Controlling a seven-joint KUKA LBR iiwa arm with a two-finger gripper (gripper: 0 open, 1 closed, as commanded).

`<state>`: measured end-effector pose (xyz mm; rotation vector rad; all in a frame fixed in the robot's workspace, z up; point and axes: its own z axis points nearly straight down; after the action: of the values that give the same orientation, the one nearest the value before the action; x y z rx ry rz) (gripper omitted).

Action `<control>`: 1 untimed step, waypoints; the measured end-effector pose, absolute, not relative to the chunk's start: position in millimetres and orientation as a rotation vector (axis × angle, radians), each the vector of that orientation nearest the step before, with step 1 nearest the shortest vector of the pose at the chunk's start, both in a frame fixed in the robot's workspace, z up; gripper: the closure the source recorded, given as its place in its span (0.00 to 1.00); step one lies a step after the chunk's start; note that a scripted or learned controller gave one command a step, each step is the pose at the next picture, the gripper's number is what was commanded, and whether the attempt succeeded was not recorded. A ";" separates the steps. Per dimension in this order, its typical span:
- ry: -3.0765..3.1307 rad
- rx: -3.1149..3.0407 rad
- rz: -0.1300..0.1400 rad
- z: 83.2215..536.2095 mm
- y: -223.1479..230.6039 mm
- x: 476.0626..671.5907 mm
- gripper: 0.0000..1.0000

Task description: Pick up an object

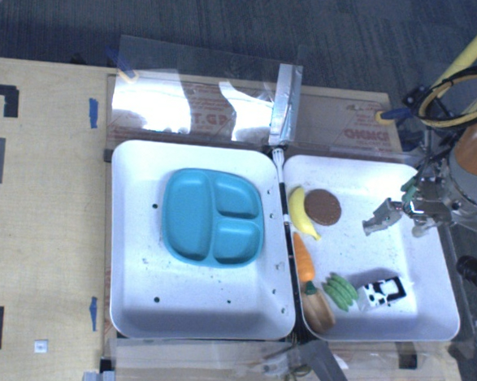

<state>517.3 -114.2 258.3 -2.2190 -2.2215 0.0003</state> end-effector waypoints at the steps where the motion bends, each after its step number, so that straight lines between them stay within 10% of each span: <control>1: -2.082 -2.345 0.006 182.1 -77.7 555.7 0.00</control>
<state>555.7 -77.7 182.1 -2.3446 -2.0824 0.0058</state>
